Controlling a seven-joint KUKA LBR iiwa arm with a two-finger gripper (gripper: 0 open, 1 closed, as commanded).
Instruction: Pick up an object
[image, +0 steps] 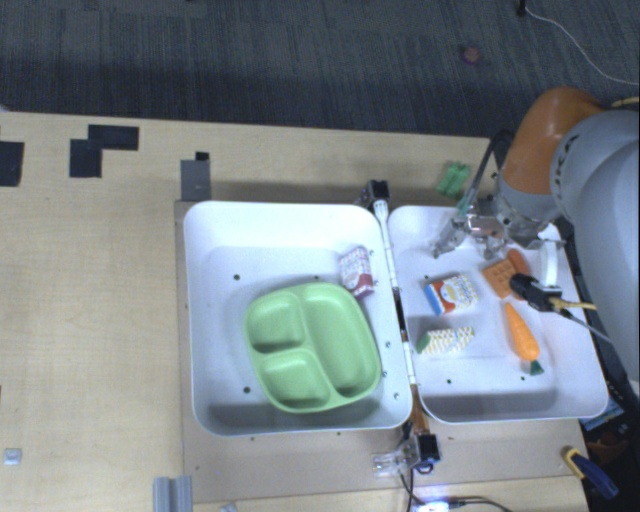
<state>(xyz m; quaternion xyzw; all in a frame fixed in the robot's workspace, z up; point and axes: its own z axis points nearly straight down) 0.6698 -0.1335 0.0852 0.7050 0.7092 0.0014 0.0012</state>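
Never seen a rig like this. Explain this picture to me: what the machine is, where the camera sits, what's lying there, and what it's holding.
This is one picture from a camera fixed above a bench, looking down at a slant. The grey machine with the orange band, on the right, is a robot arm. Its grasping tool hangs over the far end of the right bin. I see nothing gripped in it.

Two shallow white bins sit side by side. The left bin holds a green divided plate and a small crumpled wrapper. The right bin holds a small snack packet, a pale toy corn cob and a toy carrot.
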